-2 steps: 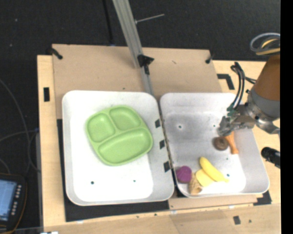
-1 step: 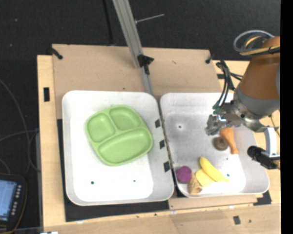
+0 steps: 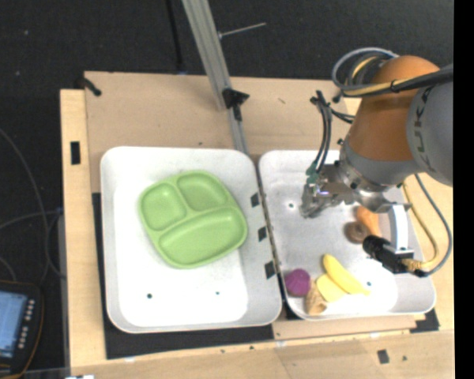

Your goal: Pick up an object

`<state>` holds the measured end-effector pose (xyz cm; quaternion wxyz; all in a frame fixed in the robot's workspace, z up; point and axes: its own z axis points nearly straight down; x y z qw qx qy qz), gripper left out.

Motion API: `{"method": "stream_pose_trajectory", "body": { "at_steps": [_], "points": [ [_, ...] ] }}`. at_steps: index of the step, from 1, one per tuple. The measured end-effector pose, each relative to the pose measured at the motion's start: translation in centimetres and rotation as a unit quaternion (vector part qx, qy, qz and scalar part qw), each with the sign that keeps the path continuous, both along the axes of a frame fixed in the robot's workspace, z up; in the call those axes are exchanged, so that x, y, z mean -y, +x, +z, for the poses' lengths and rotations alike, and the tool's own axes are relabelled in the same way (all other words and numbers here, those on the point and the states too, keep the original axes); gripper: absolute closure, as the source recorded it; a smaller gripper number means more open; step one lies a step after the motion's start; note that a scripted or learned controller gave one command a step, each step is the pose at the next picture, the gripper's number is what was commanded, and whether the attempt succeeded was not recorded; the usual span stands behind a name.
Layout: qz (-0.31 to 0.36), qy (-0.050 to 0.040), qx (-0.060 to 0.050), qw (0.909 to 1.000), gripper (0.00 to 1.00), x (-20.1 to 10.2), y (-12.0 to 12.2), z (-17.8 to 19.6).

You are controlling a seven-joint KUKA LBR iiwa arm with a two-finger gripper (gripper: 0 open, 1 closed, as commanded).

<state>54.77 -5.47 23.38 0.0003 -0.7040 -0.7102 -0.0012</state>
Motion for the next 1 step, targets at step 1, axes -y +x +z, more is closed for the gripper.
{"method": "stream_pose_trajectory", "body": {
  "at_steps": [1],
  "points": [
    [0.000,-0.0002,0.000,1.0000,1.00,-5.05,1.41,-0.24]
  ]
}}
